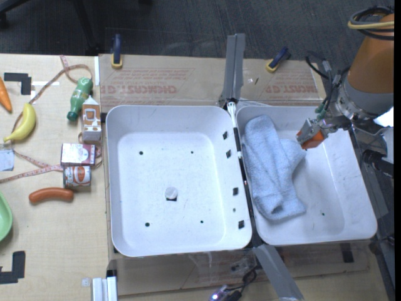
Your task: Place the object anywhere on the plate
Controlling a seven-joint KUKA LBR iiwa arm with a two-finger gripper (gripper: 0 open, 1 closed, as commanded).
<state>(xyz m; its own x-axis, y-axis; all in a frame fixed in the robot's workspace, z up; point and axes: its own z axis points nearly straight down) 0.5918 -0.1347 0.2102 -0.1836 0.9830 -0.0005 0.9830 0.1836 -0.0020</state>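
Observation:
My gripper (311, 135) hangs over the upper middle of the right bin (351, 231), just right of a light blue towel (270, 168) that lies crumpled along that bin's left side. A small orange-red piece shows at the gripper's tip, and I cannot tell whether it is a held thing or part of the gripper. A small round whitish object (171, 194) lies on the floor of the left bin (125, 231). At the far left edge of the bench, a green plate (3, 217) is partly in view.
On the bench left of the bins lie a banana (22, 123), a carrot (5, 96), a green bottle (79, 96), a small carton (91, 123), a can (78, 176), a sausage (51, 195) and a tape measure (37, 93). A grey divider (233, 68) separates the bins.

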